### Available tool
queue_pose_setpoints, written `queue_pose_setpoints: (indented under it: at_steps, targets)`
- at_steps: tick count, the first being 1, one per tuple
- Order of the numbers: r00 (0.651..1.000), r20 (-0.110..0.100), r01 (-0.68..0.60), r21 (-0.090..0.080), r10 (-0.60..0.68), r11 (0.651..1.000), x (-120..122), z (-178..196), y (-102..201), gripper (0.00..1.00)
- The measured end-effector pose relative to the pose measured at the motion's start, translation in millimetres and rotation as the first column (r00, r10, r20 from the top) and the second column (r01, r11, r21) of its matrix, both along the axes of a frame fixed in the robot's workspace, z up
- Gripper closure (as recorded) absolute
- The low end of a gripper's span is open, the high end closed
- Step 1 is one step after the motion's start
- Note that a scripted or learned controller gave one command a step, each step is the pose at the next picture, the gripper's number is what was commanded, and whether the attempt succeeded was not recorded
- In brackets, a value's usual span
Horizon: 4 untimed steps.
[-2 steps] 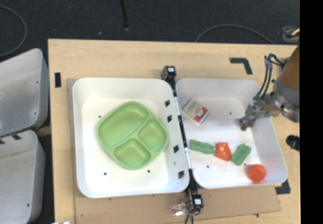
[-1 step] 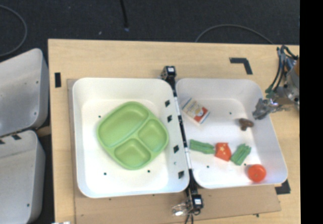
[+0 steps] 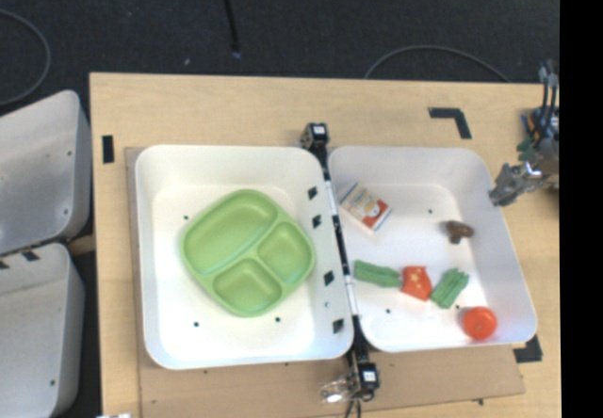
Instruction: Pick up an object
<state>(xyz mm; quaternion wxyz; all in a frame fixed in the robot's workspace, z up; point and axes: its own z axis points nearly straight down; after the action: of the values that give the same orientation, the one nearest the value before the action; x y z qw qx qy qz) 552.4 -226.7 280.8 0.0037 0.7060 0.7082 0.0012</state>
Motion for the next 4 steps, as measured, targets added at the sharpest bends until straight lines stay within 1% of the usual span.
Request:
queue_pose_setpoints:
  at_steps: [2, 3, 4]
  targets:
    - [1.000, -0.006, -0.004, 0.004, 0.004, 1.000, 17.9, 6.5, 106.2, 1.00]
    - [1.000, -0.007, -0.003, 0.004, 0.003, 1.000, 8.3, -1.8, 159.7, 1.00]
    - [1.000, -0.007, -0.004, 0.004, 0.004, 1.000, 6.7, -16.1, 217.6, 1.00]
